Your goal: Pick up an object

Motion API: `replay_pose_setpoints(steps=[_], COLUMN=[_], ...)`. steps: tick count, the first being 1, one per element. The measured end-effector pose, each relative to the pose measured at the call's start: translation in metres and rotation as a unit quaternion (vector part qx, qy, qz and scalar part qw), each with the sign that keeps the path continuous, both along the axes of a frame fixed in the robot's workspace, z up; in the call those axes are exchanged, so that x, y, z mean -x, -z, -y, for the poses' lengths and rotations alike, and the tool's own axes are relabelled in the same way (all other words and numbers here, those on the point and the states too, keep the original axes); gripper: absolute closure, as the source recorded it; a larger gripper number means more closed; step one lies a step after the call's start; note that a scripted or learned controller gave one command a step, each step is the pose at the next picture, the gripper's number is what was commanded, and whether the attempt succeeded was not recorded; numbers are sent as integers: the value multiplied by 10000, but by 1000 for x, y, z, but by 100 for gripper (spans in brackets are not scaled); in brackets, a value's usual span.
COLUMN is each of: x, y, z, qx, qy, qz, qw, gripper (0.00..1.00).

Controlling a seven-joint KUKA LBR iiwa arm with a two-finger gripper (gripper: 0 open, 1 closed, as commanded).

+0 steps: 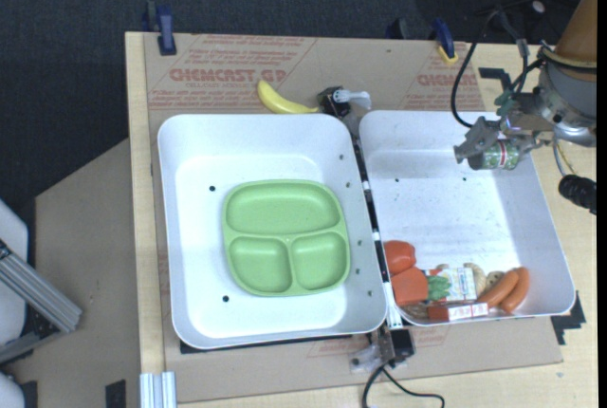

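Note:
My gripper [490, 153] hangs over the far right part of the right bin [446, 197], a little above its floor. A small greenish object [505, 157] with a red spot sits between the fingers, and the gripper is shut on it. At the bin's near edge lies a pile of toy food: two red pieces [405, 271], a white packet [462, 283] with a green bit beside it, and an orange sausage-like piece [512, 288].
The left bin [190, 207] holds a green divided plate [285, 237]. A yellow banana [283, 102] and a small black and white item [343, 100] lie on the board behind the bins. Black cables [463, 88] hang beside the arm at the far right.

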State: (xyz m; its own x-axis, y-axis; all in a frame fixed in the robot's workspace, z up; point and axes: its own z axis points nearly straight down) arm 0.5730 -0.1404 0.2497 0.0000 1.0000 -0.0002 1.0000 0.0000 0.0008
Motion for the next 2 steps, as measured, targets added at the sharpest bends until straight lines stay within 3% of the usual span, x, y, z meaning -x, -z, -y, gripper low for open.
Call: replay_pose_setpoints(steps=[1,2], x=[-65,-81], y=[-11,57], z=[-5,-94], qx=[8,-25], qy=[-13,-43], qz=[33,-43], qw=[10000,10000], gripper=[0,0])
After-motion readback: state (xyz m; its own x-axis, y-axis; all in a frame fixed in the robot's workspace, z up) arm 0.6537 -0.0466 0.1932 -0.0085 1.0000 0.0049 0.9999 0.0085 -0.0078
